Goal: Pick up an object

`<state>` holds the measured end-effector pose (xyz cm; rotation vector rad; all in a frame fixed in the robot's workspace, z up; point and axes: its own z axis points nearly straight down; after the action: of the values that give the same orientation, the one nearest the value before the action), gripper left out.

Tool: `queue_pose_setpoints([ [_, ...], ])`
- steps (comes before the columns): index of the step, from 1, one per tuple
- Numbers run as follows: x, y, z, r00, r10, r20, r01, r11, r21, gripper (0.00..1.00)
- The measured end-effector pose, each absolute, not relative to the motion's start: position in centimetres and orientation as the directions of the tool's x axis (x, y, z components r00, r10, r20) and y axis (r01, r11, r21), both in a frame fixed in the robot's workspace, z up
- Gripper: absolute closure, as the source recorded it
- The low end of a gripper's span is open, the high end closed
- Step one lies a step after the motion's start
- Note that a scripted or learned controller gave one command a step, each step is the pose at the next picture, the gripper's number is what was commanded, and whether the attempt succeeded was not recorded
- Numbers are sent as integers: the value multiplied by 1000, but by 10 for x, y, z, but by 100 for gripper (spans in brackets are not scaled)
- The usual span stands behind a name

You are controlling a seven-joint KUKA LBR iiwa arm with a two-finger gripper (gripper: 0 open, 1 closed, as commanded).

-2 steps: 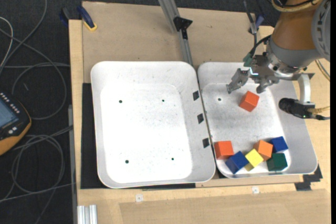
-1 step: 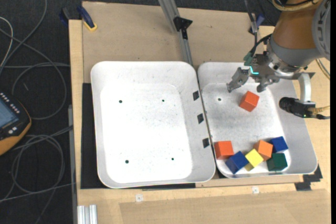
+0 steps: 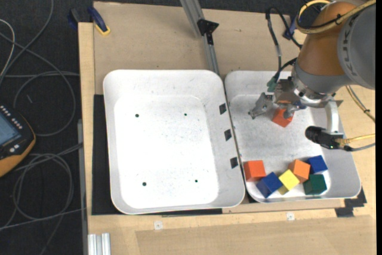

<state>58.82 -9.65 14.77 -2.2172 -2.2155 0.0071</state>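
White plastic left bin [image 3: 119, 92], on plywood tabletop [image 3: 149, 30], offers wide open floor. Right white bin [image 3: 239, 89]: bare floor at upper left. End effector [image 3: 276, 106] hangs mid-bin; whether it grips anything, cannot tell. Red-orange block [image 3: 282, 117] sits directly beneath it, partly hidden. Along near rim, well apart: orange cube [image 3: 255, 169], blue cube [image 3: 268, 183], yellow cube [image 3: 289, 179], second orange cube [image 3: 301, 169], blue block [image 3: 317, 163], green cube [image 3: 314, 184]. Risk: off-centre closure could nudge block aside or let it slip.
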Motion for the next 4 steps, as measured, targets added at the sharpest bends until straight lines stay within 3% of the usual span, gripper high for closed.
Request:
queue_pose_setpoints([
  [1, 587, -96, 97, 0, 1000, 2, 1000, 0, -7, 0],
  [2, 589, -96, 111, 0, 1000, 2, 1000, 0, 1, 100],
  [4, 600, -99, 221, -2, 1000, -1, 1000, 2, 9, 100],
])
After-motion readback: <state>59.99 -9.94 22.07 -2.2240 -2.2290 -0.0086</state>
